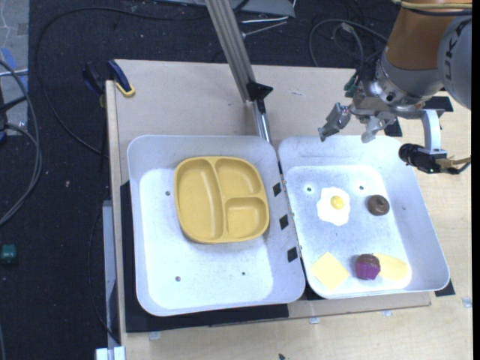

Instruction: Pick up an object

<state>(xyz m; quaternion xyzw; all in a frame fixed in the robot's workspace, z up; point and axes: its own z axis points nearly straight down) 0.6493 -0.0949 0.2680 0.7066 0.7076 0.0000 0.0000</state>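
The fried egg, lying untouched in the right bin, is judged not yet approached, since the gripper is held above the far rim, jaws apart and empty, so a descent is required

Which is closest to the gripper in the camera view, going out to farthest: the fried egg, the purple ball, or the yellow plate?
From the gripper, above the right bin's far edge:
1. Fried egg, in the right bin's middle, nearest.
2. Purple ball, near that bin's front edge.
3. Yellow plate, in the left bin, about as far as the ball, too close to call.
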